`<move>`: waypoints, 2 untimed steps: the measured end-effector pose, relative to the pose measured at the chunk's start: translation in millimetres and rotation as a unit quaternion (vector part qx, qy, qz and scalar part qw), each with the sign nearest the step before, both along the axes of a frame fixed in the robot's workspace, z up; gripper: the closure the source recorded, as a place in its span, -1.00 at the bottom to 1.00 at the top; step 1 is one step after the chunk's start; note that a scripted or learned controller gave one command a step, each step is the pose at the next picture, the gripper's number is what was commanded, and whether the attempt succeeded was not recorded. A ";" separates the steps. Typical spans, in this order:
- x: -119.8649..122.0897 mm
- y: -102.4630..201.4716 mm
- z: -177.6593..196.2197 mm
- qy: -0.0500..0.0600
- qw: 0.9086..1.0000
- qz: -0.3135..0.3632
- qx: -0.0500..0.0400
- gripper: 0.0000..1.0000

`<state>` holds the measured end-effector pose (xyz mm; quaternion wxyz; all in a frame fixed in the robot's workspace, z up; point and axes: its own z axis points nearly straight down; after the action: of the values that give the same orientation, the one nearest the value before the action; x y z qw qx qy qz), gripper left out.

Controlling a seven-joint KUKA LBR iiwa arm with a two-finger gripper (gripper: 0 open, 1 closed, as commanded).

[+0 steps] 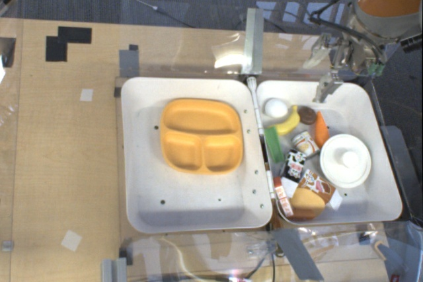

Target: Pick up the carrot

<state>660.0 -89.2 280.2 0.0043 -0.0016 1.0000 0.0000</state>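
The carrot [321,129] is a small orange piece lying in the right bin [380,142], between a dark brown round item [307,115] and a white bowl [345,159]. My gripper [328,84] hangs above the bin's far edge, up and slightly right of the carrot and clear of it. Nothing shows in its grasp.
The right bin also holds a white ball [275,107], a yellow banana-like piece [289,121], a green stick [271,142], a small can [303,142], printed packets [295,166] and a tan bread-like item [307,202]. A yellow divided plate [201,135] sits in the left bin [142,162].
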 end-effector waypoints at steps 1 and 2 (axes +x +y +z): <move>-18.3 -37.3 -100.8 0.002 0.991 -0.131 0.001 -1.00; -25.8 -56.1 -155.6 -0.016 0.990 -0.139 -0.001 -1.00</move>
<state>634.2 -145.3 124.7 0.0206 0.1377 0.9903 -0.0017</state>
